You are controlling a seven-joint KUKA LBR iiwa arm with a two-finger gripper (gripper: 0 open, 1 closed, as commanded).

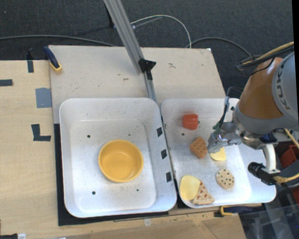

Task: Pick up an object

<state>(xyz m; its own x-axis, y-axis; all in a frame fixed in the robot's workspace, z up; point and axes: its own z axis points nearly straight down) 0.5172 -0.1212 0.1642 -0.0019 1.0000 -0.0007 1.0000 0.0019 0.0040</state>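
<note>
Gripper (215,143) — beside waffle (198,148)

A yellow bowl (120,160) sits in the left bin (73,146). In the right bin (245,191) the gripper (216,139) is down between a waffle piece (198,148) and a pale yellow slice (218,154), with a red block (190,121), a cookie (225,178) and a pizza slice (202,194) nearby.

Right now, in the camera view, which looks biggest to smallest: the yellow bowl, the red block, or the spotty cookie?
1. yellow bowl, clearly biggest.
2. spotty cookie and red block look about alike, so I won't rank them.
</note>
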